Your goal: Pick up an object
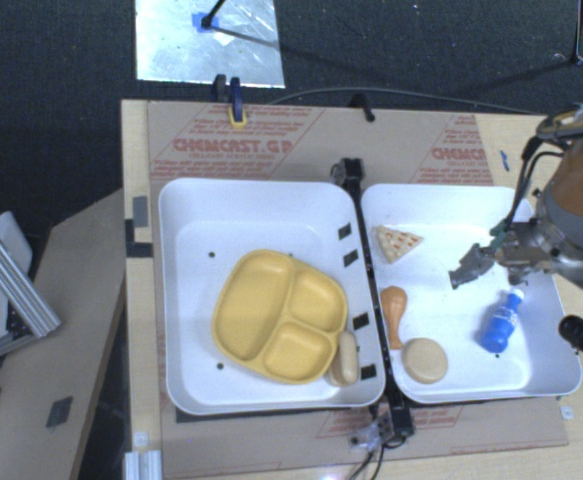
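Two white bins, yellow tray (279, 315) left, gripper (468, 270) above blue bottle (500, 320)

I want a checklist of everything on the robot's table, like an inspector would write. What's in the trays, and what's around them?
Surface: brown printed board bearing a left white bin and a right white bin.
Job's things, left bin: yellow divided plastic tray, beige rounded piece at its edge.
Job's things, right bin: tan pizza-slice toy, orange-brown drumstick toy, beige round bun toy, blue bottle with white cap.
Clutter: blue-and-yellow clamp on the board's far edge.
Gripper: dark two-finger gripper low over the right bin, near the bottle; finger state unclear.
Cables: thin black cable along the far side.
Surroundings: shiny silver sheet on dark floor.
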Motion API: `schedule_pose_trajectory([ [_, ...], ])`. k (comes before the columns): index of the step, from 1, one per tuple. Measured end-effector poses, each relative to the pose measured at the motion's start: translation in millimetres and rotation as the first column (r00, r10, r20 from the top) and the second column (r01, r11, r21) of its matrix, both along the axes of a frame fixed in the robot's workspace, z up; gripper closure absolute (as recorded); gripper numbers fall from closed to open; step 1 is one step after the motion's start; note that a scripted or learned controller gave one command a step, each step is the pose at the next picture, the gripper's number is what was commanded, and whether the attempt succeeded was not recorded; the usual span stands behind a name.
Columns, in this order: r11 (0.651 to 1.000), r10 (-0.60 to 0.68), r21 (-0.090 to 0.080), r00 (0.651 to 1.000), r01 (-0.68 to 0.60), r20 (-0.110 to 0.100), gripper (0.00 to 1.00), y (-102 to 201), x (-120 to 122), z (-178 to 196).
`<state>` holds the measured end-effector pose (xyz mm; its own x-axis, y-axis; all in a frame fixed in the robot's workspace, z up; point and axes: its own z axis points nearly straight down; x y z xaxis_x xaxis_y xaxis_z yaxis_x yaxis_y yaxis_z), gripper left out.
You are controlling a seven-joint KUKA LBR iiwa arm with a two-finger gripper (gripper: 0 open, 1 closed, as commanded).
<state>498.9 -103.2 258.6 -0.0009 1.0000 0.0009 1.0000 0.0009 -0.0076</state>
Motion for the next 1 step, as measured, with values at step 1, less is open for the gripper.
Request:
schedule_pose_trajectory([
  [1, 1.000, 0.002, -0.001, 1.000, -0.002, 0.010, 0.00, 0.1, 1.9, 4.4],
])
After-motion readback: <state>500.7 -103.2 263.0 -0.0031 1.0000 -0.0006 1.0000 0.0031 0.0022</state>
